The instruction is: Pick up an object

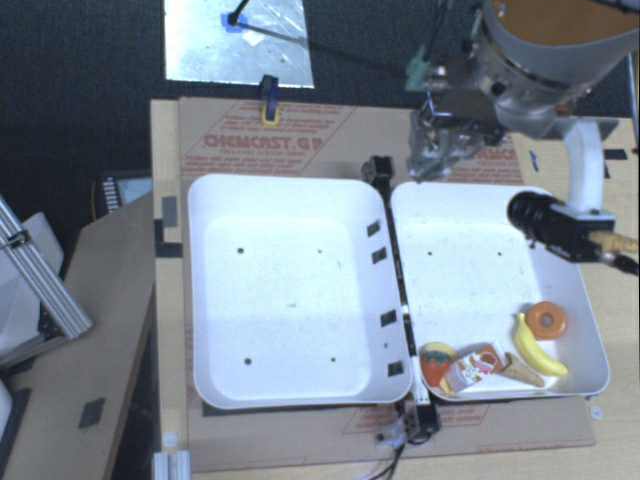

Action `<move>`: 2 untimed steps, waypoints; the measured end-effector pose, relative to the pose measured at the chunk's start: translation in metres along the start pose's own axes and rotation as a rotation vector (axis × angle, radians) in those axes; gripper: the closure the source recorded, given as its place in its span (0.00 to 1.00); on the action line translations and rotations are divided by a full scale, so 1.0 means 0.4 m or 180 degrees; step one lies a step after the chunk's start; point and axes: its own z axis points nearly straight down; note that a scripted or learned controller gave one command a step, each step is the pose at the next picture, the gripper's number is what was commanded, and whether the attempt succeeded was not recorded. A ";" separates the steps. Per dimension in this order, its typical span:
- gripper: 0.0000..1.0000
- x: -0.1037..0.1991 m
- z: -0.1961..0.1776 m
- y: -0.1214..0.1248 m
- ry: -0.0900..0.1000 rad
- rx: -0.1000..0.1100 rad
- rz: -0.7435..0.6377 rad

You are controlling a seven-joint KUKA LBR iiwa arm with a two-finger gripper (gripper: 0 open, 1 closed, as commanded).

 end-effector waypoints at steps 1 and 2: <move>1.00 -0.094 0.185 -0.001 -0.0005 0.0022 -0.0008; 1.00 0.085 0.113 -0.003 0.0012 -0.0007 -0.0054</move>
